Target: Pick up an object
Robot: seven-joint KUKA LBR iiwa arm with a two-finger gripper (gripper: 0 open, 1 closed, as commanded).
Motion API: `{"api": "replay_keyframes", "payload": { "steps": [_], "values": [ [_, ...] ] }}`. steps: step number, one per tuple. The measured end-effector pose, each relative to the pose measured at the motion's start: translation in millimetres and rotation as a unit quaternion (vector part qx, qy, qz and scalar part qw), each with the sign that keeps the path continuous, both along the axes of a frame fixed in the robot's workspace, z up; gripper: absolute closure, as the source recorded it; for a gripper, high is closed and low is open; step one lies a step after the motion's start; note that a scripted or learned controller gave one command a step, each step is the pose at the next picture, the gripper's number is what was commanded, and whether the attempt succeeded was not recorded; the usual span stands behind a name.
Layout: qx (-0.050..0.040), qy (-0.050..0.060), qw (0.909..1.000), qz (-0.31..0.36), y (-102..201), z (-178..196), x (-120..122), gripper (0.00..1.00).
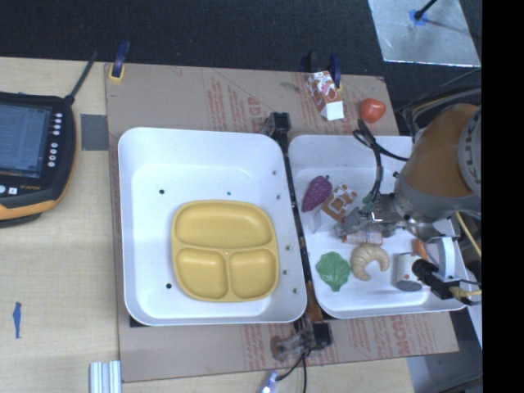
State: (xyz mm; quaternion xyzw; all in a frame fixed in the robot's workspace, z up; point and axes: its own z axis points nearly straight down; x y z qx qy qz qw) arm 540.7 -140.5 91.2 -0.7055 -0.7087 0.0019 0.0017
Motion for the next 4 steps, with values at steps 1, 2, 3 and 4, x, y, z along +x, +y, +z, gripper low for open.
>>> {"api": "replay_keyframes", "payload": {
  "steps": [1, 2, 3, 4],
  "values": [
    [0.0003, -0.001, 1.0000, 0.000, 19, 1, 74, 0.00],
    [0.0003, 0.000, 1.0000, 0.000, 15, 0, -29, 0.00],
    [0.0002, -0.001, 1.0000, 0.000, 11, 1, 74, 0.00],
    [-0.0012, 0.015, 0.9999, 0.000, 23, -1, 109, 0.00]
  ]
}}
